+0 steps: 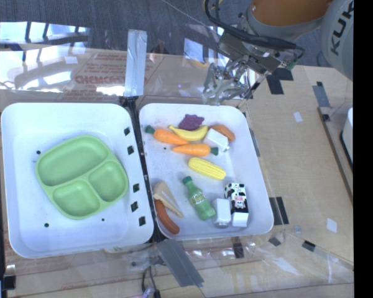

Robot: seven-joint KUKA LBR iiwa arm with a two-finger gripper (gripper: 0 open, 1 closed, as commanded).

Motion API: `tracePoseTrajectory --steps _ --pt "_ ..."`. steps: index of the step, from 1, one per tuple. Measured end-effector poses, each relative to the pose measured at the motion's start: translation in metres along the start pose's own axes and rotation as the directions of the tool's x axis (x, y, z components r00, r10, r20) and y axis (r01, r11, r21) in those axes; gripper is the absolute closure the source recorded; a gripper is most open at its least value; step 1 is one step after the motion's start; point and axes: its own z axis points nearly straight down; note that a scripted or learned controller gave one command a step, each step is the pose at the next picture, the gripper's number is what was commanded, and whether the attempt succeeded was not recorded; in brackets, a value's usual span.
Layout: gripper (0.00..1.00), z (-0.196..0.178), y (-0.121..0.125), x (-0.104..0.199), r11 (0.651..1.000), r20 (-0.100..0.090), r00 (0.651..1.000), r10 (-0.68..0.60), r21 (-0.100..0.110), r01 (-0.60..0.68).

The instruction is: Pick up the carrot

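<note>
Two orange carrots lie in the right bin (256, 166). One carrot (168, 136) is near the far left corner, its green end pointing left. The other carrot (191, 149) lies just in front of it, with its green end to the right. My gripper (228, 85) hangs above the bin's far rim, up and to the right of both carrots. It is open, with nothing between its fingers.
Around the carrots are a banana (189, 133), a purple piece (191, 120), a white block (216, 140) and corn (206, 167). Nearer the front are a green bottle (198, 198), a cow-print carton (238, 203) and a sausage (166, 218). The left bin holds a green divided plate (81, 176).
</note>
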Motion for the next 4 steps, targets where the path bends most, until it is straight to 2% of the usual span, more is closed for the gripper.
tracePoseTrajectory --steps 1,2,3,4 --pt "1.0 0.155 -0.02 0.036 0.973 -0.002 0.973 -0.231 -0.019 0.231" --pt "1.0 0.181 0.053 0.059 0.967 0.001 0.967 -0.256 -0.009 0.256" --pt "1.0 0.212 0.076 0.057 0.999 -0.003 0.999 -0.038 -0.01 0.038" --pt "1.0 0.221 0.052 0.041 0.982 -0.002 0.982 0.188 -0.004 -0.188"
